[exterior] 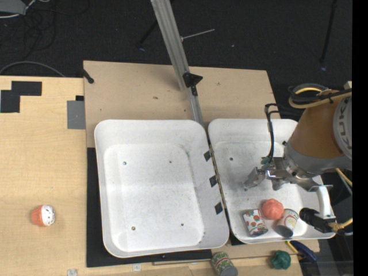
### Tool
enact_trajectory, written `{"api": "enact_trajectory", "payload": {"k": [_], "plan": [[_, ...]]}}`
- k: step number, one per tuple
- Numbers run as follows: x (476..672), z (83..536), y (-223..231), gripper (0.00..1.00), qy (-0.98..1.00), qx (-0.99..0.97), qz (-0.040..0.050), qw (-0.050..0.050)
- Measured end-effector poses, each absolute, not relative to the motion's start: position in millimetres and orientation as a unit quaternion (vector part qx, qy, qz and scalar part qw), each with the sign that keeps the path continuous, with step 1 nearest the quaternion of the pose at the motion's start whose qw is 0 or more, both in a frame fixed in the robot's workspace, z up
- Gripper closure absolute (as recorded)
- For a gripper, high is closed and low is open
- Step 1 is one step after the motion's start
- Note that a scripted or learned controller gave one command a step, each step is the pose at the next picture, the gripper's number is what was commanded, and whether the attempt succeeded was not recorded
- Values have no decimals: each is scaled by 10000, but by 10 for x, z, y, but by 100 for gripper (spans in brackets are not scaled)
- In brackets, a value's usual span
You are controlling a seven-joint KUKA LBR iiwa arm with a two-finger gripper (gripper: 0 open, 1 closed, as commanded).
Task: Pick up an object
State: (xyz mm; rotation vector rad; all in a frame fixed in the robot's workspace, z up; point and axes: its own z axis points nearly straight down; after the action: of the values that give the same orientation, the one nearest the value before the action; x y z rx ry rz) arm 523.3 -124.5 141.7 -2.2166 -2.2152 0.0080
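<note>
My gripper (253, 180) hangs over the middle of the right bin (241, 140), reaching in from the right under the orange-banded wrist. Nothing shows held in it. Just in front of it, at the bin's near right corner, lie a red-orange ball (272, 208), a small patterned packet (253, 222) and a little can on its side (287, 222). The ball lies closest, slightly right of the gripper and toward the near edge.
The left bin (115, 137) stands beside the right one, with black clips along the shared rim. An orange-and-white ball (43, 215) rests on the wooden table at far left. A green lump (280, 260) and a small can (221, 263) lie in front of the bins.
</note>
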Motion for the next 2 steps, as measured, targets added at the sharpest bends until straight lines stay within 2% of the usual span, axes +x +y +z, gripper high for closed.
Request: {"api": "enact_trajectory", "payload": {"k": [1,2], "plan": [[5238,909,-1241,0,-7069,-7073,3,3],[5236,1027,-1252,100,-7051,-7091,-1,14]]}}
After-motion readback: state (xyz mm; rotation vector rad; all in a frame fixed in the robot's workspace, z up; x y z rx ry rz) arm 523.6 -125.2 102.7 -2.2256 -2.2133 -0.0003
